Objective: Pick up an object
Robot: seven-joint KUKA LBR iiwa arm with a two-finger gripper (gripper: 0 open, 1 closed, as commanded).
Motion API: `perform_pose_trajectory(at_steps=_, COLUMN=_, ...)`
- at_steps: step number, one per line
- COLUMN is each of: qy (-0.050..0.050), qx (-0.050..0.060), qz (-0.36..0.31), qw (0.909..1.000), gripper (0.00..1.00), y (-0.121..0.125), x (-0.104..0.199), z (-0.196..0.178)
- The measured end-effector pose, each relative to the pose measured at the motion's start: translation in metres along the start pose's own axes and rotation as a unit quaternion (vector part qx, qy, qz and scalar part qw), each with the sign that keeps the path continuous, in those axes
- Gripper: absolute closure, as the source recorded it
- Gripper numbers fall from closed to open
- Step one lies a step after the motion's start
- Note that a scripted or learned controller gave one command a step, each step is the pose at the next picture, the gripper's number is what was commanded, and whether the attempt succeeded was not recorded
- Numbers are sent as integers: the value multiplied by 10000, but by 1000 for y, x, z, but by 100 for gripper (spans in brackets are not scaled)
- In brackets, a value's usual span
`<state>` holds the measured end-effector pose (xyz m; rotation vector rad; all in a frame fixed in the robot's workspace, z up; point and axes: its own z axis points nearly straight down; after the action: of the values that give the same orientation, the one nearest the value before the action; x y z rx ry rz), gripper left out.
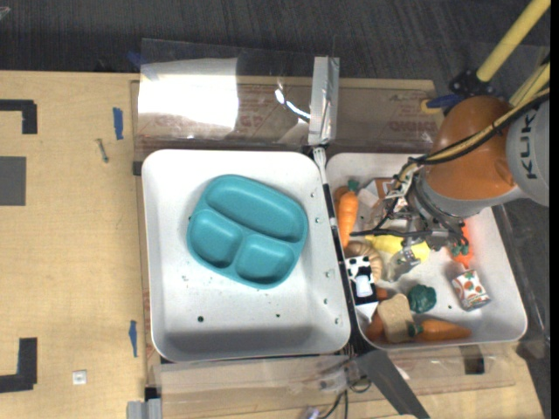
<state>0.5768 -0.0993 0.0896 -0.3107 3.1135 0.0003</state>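
Observation:
The right bin [511, 321] holds several toy foods. An orange carrot [347, 215] lies by its left wall and a second carrot [439, 329] by the front wall. Between them sit a tan block [395, 314], a dark green piece [423, 298] and a black-and-white piece [360, 279]. A small white and red carton [472, 289] stands to the right. My gripper [407, 253] hangs low in the middle of this bin, right over a yellow piece [389, 246]. The wrist's orange band [472, 151] hides the bin's back part.
The left bin [175, 312] bears a teal divided plate [247, 229] in its middle. A metal divider [323, 103] and clear sheeting stand behind the bins. Yellow poles [520, 29] slant in at the top right. Cardboard bench surface [61, 260] lies to the left.

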Motion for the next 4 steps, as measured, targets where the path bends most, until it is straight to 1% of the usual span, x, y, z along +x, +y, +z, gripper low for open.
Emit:
perform_pose_trajectory(at_steps=1, qy=-65, qx=18, qz=-10, qw=10000, gripper=100, y=0, x=-5, z=-14)
perform_pose_trajectory(at_steps=2, qy=-29, qx=1, qz=305, qw=9995, gripper=100, y=67, x=-57, z=-173)
perform_pose_trajectory(at_steps=3, qy=-2, qx=0, qz=594, qw=9982, gripper=100, y=60, x=-82, z=-212)
perform_pose_trajectory(at_steps=4, qy=15, qx=1, qz=446, qw=9990, gripper=100, y=53, x=-107, z=-211)
